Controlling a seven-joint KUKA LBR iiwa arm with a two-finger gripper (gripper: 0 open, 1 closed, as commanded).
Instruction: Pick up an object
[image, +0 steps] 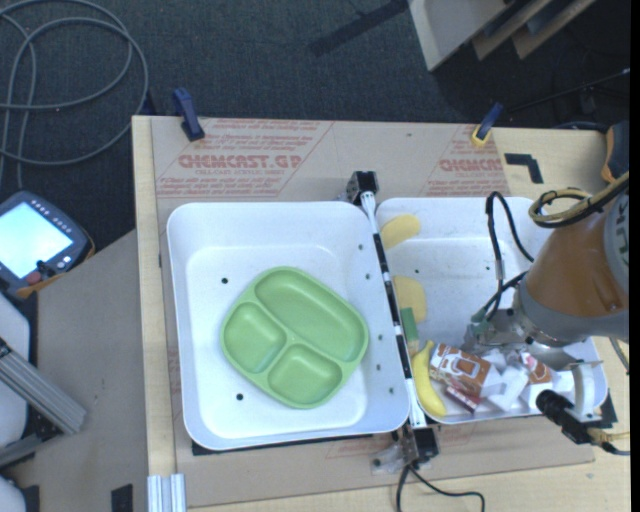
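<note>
A banana (428, 385) lies in the right bin (450, 255), along the near left corner by the divider, its long axis running roughly toward and away from the camera with a slight curve. Just beside it sit a red-and-white snack packet (462, 372) and other small packages (515, 385). The arm (570, 280) reaches in from the right, orange band uppermost, wrist bent down over those packages. The gripper (497, 335) hangs low above them; whether it is parted or closed I cannot tell. A green divided plate (293, 337) rests in the left bin (190, 300).
</note>
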